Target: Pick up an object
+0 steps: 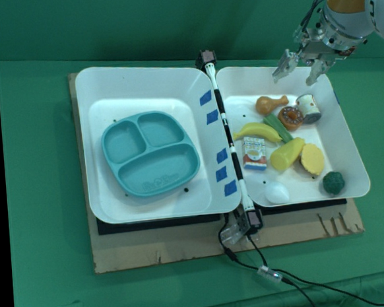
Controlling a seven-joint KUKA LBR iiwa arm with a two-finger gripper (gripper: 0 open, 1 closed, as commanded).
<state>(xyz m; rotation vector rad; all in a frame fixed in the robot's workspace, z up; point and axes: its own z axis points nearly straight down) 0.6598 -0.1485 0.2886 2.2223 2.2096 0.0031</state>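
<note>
The left shallow white bin (88,91) is holding a teal three-compartment plastic plate (150,153). The right shallow white bin (351,163) is carrying toy foods, including a yellow plastic banana (257,131), centre-right. The grey two-finger gripper (300,69) is hovering spread and empty, upper right.

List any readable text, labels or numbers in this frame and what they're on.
None can be read.
Small carton in the right bin: red and white printed front, lettering too small and blurred.
Can beside the donut: label too blurred.
Blue tape squares on the left bin: blank.
Teal divided plate: faint embossed mark near its front rim, illegible.
</note>
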